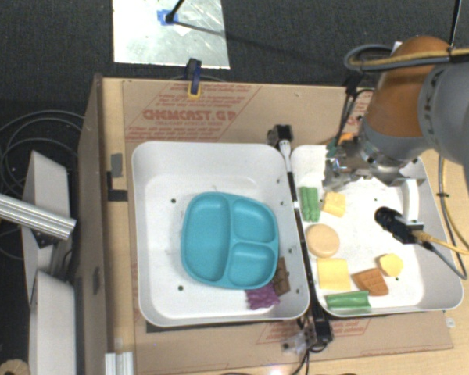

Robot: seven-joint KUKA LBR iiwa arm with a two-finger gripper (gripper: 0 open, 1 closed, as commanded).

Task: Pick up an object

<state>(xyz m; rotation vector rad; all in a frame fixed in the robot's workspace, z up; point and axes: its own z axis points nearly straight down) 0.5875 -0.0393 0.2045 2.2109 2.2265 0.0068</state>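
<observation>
The arm comes in over the right bin (445, 287), and the jaws (338, 172) hover at that bin's far left corner, low over the white floor. Whether they are spread or pressed together cannot be told from here; the wrist hides them.

Just below the jaws lies the likely target, a small yellow wedge (335, 204), pale and blocky, like a piece of toy cheese, with a green stick (309, 203) touching its left side. Further below sit a round tan disc (324, 241) and a yellow square block (334, 273).

To do this well, the arm should centre squarely over the wedge before dropping, and close across its short sides so the green stick is not caught too. A straight descent matters, since the bin wall is close on the left.

Off to the jaws' left, the other bin (152, 162) carries a blue divided plate (230, 241).
</observation>
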